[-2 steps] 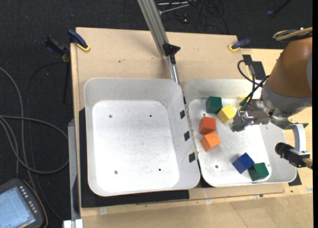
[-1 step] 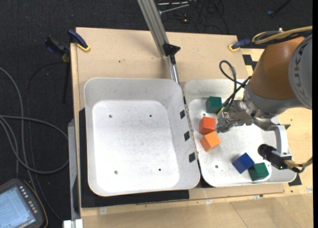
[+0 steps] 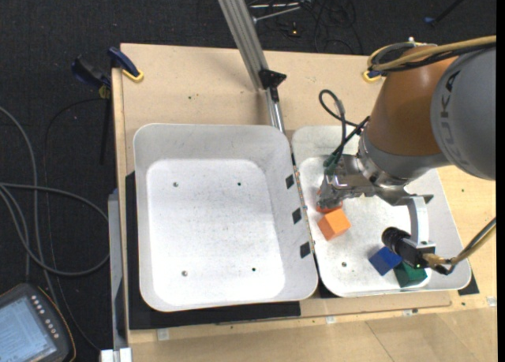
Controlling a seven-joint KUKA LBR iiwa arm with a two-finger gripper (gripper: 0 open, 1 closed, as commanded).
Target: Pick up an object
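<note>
My gripper (image 3: pixel 334 188) hangs low over the left part of the right bin (image 3: pixel 442 203), close to the wall shared with the left bin. An orange cube (image 3: pixel 334 223) lies just below it in the view, very near or touching the gripper's tip. A small reddish piece (image 3: pixel 324 202) shows right at the gripper's lower edge; I cannot tell whether it is held. A blue block (image 3: pixel 383 260) and a green block (image 3: pixel 410 276) lie together at the right bin's front. The arm's wrist hides the bin's back part.
The left bin (image 3: pixel 158 155) is a wide white tray with a speckled floor. A metal pole (image 3: pixel 241 25) slants down from the back to the gap between the bins. Clamps sit at the bench's back corners.
</note>
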